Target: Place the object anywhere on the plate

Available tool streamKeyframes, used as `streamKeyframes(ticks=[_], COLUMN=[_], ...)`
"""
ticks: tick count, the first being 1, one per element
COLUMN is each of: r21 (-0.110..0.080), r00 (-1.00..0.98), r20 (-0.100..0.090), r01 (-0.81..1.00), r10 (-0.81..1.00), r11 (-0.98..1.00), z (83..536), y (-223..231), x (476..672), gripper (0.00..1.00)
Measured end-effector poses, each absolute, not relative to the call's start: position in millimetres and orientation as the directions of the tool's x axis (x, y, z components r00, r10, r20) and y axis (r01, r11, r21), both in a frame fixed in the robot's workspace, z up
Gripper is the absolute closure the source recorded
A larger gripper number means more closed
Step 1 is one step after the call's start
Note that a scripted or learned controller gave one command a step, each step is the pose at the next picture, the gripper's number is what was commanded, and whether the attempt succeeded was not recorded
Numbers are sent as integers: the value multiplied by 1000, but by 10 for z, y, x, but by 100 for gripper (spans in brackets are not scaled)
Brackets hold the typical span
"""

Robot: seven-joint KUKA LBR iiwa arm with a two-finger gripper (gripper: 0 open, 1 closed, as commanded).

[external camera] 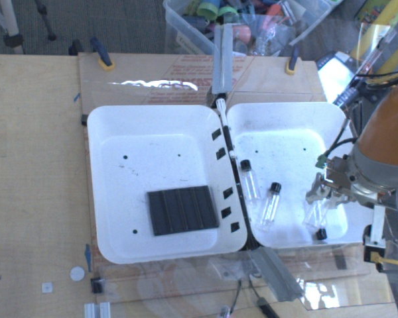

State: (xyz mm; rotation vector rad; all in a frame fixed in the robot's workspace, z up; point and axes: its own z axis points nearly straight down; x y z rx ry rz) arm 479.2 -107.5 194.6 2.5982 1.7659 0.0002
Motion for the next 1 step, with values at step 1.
streamKeyframes(ticks=[1], r21=[-1], r00=[425], r20=[-1], r01=[905], r10=[905], r11=[-425], z=[1983], y=[-348], x=[4967], gripper=[100])
